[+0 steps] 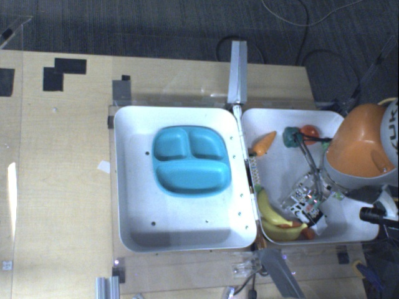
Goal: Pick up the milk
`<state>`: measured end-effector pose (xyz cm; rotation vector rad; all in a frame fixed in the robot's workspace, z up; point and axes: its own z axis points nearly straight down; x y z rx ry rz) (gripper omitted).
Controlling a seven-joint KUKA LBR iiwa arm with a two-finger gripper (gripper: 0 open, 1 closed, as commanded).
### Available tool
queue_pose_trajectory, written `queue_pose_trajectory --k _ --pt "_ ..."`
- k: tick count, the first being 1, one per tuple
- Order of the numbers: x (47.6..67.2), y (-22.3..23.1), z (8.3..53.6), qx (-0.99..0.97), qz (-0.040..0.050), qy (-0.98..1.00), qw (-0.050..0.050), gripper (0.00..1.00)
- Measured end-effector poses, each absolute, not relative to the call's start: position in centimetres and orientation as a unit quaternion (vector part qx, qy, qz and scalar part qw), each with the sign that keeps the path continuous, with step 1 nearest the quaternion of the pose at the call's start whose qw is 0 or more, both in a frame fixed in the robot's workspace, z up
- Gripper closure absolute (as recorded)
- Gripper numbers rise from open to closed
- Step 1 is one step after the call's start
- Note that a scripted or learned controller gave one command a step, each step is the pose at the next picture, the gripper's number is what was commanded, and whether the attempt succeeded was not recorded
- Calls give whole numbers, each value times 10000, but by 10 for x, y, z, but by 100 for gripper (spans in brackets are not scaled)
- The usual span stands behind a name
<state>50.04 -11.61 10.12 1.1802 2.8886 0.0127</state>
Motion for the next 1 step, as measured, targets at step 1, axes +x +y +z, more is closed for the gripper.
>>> queue_pose_trajectory --k 1 --pt "515 -34 207 3826 16 9239 34 100"
